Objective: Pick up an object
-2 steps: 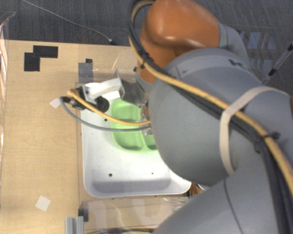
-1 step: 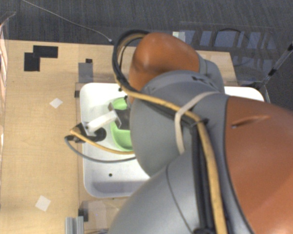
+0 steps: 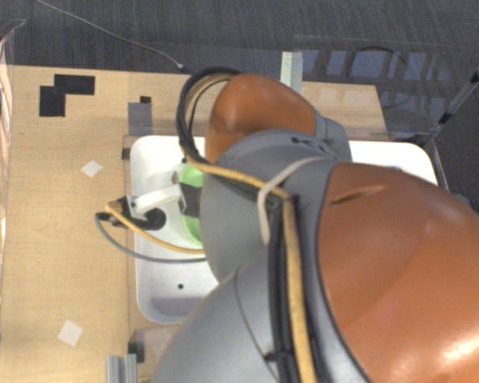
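Note:
The arm's grey and orange body fills the middle and right of the camera view and reaches down into the left white bin (image 3: pixel 156 290). A green object (image 3: pixel 192 175) peeks out from under the wrist, with another green patch (image 3: pixel 193 226) lower down. The gripper itself is hidden beneath the arm. A white and black fitting (image 3: pixel 153 204) with yellow and black cables juts out to the left over the bin's rim.
The right bin's far edge (image 3: pixel 399 152) shows behind the arm. The wooden bench (image 3: pixel 56 214) lies to the left with small white tags and black marks. A clear wall stands along the left edge.

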Robot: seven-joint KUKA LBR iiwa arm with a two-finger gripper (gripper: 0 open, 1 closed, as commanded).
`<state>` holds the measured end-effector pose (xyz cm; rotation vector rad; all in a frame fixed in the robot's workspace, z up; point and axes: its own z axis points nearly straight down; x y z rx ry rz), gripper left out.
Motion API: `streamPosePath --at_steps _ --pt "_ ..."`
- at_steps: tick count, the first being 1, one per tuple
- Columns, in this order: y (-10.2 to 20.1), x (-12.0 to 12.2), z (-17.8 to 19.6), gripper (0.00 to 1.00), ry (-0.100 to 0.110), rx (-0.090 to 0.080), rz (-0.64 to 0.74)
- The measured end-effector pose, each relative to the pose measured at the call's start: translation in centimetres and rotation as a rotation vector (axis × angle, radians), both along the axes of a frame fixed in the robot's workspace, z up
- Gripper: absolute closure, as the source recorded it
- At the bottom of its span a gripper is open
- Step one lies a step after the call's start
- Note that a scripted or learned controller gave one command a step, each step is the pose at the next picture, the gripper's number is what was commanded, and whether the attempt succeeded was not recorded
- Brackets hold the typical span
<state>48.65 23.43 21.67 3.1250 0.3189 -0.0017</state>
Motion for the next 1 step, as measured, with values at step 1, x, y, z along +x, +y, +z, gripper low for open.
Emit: streamPosePath --at_steps 1 --pt "0.01 0.03 1.81 1.00 -0.001 0.000 0.371"
